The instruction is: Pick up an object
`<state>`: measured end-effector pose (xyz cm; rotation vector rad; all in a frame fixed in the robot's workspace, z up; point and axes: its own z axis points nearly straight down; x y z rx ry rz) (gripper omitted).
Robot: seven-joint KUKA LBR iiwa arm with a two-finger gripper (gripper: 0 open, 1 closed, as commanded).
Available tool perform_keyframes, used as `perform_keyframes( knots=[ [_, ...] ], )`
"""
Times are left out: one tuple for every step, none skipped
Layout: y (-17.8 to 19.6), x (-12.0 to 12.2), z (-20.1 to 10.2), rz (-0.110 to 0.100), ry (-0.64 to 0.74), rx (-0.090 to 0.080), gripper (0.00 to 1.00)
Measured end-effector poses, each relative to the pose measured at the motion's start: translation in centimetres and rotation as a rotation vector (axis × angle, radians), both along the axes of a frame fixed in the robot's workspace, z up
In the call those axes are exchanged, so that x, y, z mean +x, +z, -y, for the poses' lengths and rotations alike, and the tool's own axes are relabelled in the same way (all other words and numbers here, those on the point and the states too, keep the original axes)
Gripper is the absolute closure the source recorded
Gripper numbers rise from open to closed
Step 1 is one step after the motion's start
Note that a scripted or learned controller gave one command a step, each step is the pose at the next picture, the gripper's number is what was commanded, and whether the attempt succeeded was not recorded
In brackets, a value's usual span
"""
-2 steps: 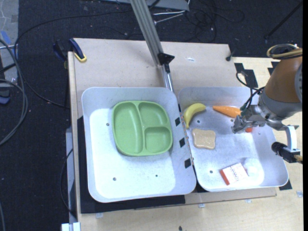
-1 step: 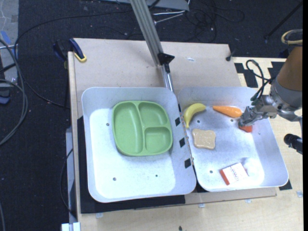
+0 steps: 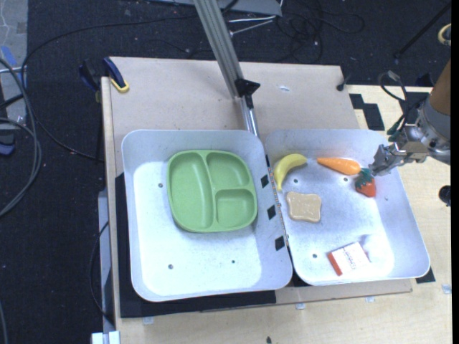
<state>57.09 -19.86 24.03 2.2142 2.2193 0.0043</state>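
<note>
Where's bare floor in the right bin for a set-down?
Free: centre of the right bin, between toast, strawberry and red-white box. Crowded: top edge, with banana, carrot and the tool.

Pale wooden bench (image 3: 179,92) on dark speckled floor (image 3: 50,192) strewn with cables (image 3: 43,49)

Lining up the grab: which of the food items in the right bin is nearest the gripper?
The strawberry, red with a green top, sits right below the gripper. The carrot, banana and bread slice lie farther left.
</note>
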Motion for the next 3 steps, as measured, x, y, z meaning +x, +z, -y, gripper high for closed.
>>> perform_keyframes(
  knots=[
    [-1.0,0.3,-4.9,-0.007,0.005,0.004,1.0],
    [-0.1,0.5,-10.0,-0.006,0.005,0.004,1.0],
    [-0.8,1.2,-15.4,-0.007,0.006,0.004,1.0]
  ],
)
